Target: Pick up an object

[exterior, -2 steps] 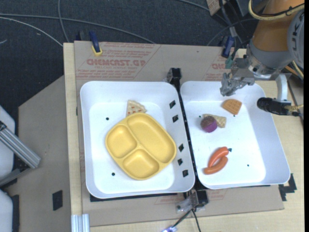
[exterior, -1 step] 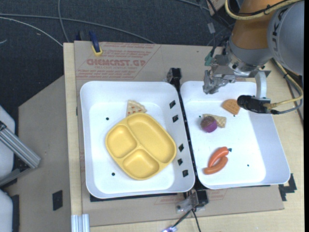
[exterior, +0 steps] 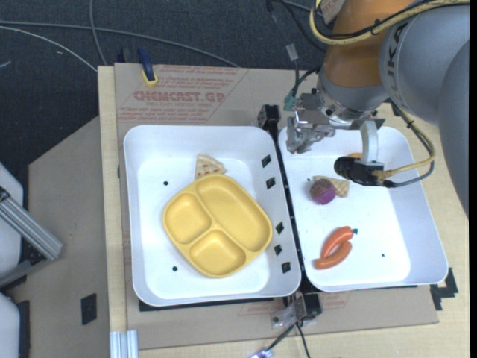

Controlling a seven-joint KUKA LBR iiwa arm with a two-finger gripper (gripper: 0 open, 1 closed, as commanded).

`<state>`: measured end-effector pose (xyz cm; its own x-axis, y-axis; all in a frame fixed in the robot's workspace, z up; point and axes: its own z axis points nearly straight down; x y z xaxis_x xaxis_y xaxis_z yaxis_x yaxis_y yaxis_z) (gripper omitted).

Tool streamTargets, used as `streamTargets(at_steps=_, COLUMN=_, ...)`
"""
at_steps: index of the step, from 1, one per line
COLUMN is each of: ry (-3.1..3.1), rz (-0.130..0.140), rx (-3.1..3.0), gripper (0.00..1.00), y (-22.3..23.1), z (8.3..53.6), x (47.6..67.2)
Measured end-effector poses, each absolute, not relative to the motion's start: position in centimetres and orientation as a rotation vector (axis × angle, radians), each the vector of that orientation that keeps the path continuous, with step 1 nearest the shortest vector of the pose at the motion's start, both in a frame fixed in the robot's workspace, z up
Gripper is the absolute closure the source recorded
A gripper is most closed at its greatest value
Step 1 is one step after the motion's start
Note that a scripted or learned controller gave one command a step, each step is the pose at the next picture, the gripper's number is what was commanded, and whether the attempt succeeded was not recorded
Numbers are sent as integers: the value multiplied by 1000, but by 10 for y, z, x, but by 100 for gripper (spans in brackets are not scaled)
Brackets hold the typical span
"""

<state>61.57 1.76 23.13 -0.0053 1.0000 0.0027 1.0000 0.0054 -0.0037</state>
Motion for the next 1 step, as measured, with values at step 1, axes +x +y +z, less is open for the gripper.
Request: streamTargets(at_steps=1, ry=-2226, rz=-3, rx=-2215, gripper=100, y=71, z=226, x=624)
